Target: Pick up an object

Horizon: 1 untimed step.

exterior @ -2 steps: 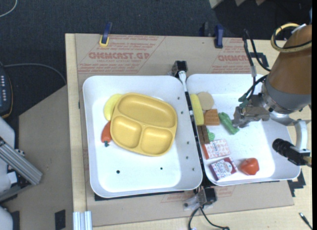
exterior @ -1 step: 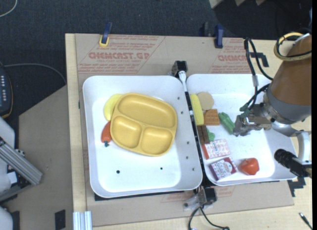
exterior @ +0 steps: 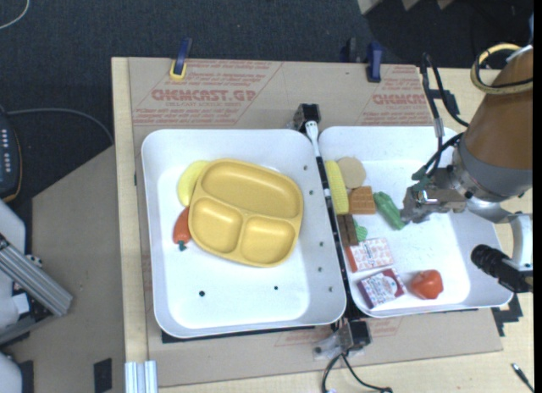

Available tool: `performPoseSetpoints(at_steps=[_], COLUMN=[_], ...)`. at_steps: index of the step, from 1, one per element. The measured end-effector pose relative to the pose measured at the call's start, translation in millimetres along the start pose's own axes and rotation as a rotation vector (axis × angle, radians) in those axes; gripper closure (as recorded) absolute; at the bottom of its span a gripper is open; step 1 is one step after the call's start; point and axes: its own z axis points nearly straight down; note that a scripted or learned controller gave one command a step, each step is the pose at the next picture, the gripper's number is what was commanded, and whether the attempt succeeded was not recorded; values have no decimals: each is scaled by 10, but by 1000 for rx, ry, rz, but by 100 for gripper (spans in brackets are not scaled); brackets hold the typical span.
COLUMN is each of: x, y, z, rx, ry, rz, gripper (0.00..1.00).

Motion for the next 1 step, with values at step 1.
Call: performPoseSetpoints(at_steps=[1], x=[71], y=[46], z=[-9], rx=[1], ry=[0], rz=[-1], gripper=[100])
